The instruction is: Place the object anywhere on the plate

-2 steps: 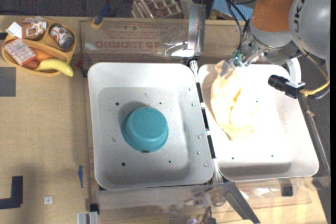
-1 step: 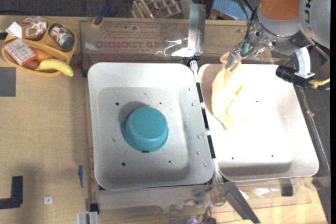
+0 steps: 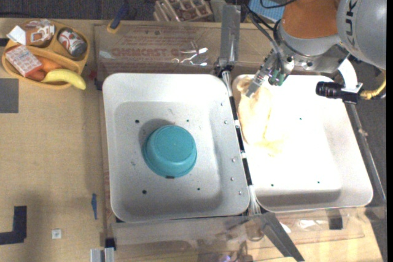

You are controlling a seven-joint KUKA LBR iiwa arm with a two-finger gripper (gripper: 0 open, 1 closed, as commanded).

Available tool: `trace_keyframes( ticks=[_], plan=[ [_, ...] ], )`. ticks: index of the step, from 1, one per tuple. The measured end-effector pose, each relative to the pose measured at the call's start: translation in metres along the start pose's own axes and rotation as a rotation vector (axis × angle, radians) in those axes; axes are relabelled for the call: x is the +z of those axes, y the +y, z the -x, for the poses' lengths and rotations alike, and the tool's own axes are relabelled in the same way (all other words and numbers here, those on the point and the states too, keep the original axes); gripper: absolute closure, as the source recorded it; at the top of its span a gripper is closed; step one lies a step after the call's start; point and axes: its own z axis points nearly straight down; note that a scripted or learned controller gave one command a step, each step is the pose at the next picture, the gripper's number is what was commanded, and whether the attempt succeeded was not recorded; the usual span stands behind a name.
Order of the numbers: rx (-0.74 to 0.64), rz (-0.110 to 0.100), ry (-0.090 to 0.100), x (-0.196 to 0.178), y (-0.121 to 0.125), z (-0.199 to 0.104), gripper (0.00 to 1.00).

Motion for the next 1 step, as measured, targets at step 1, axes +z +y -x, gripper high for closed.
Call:
trace_keyframes(
  ticks=[1],
  plan=[
    [-0.397,0.001,-0.001,-0.0128,0.0194,-0.0491,1.0]
  ],
)
